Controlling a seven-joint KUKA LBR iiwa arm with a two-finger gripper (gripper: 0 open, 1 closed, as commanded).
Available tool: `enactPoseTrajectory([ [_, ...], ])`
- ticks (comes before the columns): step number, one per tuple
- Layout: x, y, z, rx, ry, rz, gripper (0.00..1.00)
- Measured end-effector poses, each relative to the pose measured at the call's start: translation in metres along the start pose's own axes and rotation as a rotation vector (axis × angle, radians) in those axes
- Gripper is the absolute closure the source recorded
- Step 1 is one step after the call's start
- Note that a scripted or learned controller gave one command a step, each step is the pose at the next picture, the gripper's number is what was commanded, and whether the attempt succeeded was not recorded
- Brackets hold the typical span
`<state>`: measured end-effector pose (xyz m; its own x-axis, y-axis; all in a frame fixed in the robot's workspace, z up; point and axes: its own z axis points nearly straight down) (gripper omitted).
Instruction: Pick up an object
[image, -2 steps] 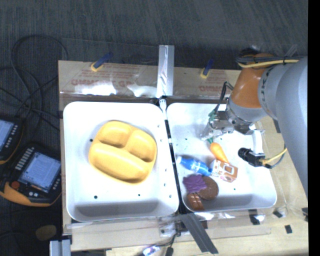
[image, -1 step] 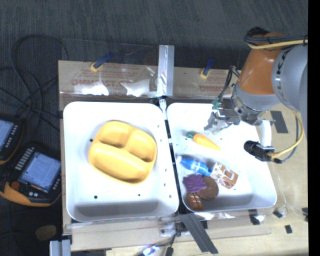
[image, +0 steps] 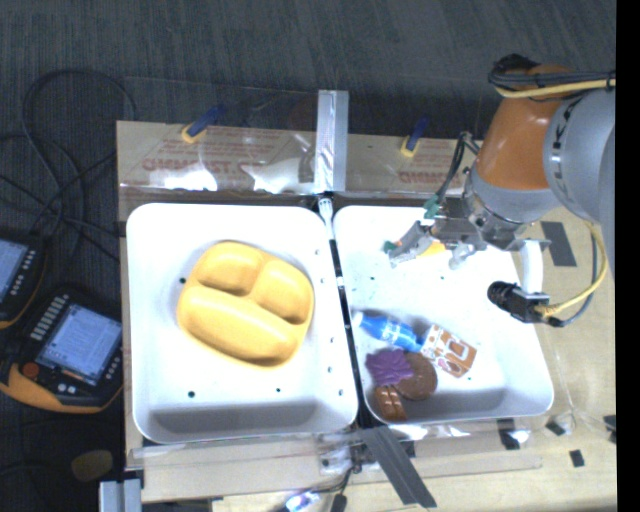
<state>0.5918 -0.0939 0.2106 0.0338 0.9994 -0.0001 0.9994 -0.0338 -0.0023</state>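
— Hovering over the right bin (image: 520, 395), that gripper (image: 432, 243), up near the back wall. Fingers look spread apart, nothing between them.

— And the things to grab?

— All bunched at the front of that bin: a blue bottle (image: 388, 329), a purple toy (image: 392, 365) just below it, a brown round piece (image: 418, 382) touching the purple one, and a white-and-orange packet (image: 448, 352) beside them. Well apart from the gripper.

— The left bin (image: 150, 400)?

— Big yellow bread-shaped lump (image: 245, 302) sitting in the middle.
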Motion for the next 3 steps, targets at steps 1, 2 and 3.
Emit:
enactPoseTrajectory([
  [1, 0.008, 0.024, -0.036, 0.000, -0.001, 0.128, 0.00],
  [2, 0.001, 0.072, 0.000, 0.002, -0.002, 0.255, 0.00],
  [3, -0.001, 0.080, 0.090, -0.014, -0.005, -0.043, 0.00],
])
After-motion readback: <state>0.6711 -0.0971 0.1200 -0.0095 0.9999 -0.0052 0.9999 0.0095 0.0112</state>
